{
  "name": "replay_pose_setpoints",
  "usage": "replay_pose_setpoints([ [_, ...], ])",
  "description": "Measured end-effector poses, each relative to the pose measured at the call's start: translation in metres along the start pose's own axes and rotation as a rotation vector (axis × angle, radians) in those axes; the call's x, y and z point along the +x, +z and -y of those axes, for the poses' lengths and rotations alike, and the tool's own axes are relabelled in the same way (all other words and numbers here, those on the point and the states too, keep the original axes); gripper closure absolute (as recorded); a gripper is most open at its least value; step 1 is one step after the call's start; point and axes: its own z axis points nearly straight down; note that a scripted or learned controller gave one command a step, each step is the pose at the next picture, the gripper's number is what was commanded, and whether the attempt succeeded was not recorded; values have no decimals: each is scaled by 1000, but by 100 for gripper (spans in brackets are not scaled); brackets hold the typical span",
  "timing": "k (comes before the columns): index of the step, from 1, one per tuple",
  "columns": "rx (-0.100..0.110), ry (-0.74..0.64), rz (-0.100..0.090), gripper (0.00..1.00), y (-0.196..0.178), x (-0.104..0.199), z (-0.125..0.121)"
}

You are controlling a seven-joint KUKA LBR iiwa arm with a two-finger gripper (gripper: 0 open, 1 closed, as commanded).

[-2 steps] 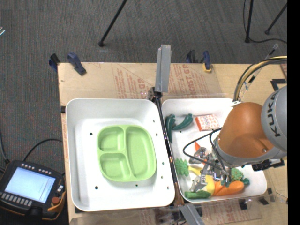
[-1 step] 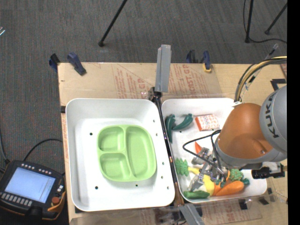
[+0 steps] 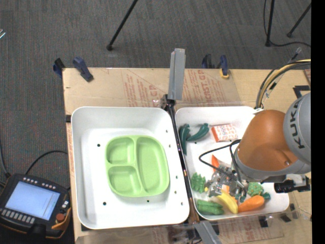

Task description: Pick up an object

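On grey arm (image 3: 304, 131), lettering "KU"

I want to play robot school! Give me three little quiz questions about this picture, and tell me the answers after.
1. True or false: the green divided plate lies in the left bin.
2. Which bin is the gripper over: A, the left bin, or B, the right bin?
3. Fill in: the toy beside the banana at the right bin's near edge is an orange ____.

Key:
1. True.
2. B; it hangs low among the toy food.
3. Carrot.
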Motion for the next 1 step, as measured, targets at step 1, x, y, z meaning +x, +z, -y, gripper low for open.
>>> replay_pose_setpoints([
  [1, -3, 76, 5, 100, -138, 29, -67],
])
